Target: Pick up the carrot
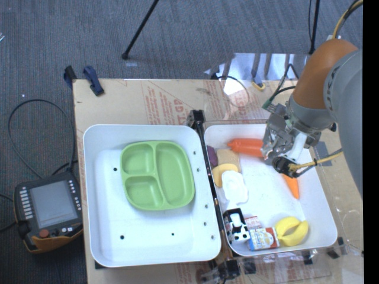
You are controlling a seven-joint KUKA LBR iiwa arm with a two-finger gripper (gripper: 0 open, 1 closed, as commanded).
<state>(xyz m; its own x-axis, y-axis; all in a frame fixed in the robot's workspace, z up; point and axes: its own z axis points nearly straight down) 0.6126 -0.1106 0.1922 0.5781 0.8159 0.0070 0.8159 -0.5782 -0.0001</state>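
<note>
A: What is recorded, largest first?

B: A brown cardboard-covered bench [148,99] is seen bearing two shallow white plastic bins. The left white bin [106,218] holds a light green plastic plate with three compartments [158,174], lying flat in its upper half. The right white bin [317,209] is reached into by the grey arm with the orange band [323,76] from the right.

A: And the gripper?

B: The two-finger gripper [277,157] is seen over the upper middle of the right bin. How far it is open cannot be told, and nothing is seen gripped.

A: Where is the task's thing?

B: A small orange tapered carrot [292,186] is noted just below and to the right of the gripper, close to it, pointing down. Contact cannot be judged.

A: Other contents?

B: A longer orange-red pepper-like piece [244,147] lies just left of the gripper near the top wall. A tan bread-like block [227,157], a yellow rounded piece [222,173] and a white soft lump [235,187] are clustered at the left wall. A yellow banana-shaped toy [292,231], a small printed carton [261,238] and a black-and-white item [237,226] lie along the lower edge.

A: Outside the bench?

B: A grey handheld control pendant [48,207] is noted on the floor, left.
</note>
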